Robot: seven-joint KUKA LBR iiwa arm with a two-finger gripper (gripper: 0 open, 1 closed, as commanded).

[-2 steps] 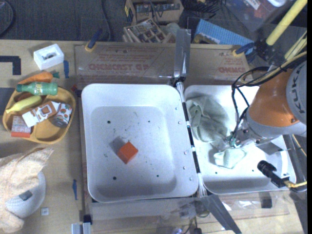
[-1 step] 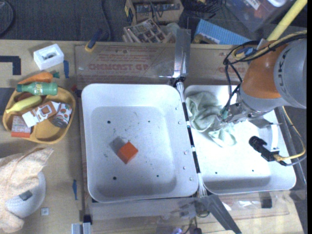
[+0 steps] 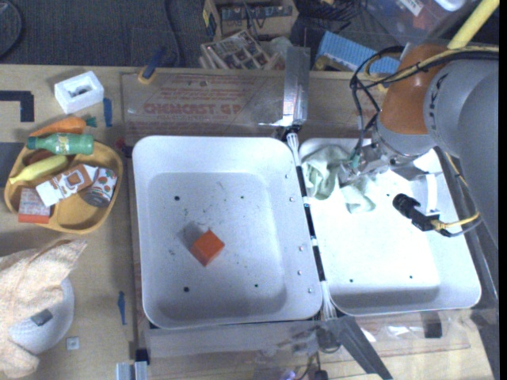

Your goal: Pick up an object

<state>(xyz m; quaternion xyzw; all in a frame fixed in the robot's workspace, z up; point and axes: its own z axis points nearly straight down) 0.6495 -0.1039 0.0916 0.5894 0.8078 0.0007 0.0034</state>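
The pale green cloth [image 3: 323, 176] lies crumpled in the upper left corner of the right bin [image 3: 396, 279], against the wall shared with the left bin [image 3: 158, 180]. The gripper [image 3: 358, 172] hangs just to the cloth's right, touching or nearly touching its edge; a pale green scrap [image 3: 358, 204] sits right below it. Whether the gripper has hold of any cloth I cannot tell. The cloth is the nearest thing, a short reach leftward. An orange block [image 3: 208, 248] sits well apart, down in the left bin.
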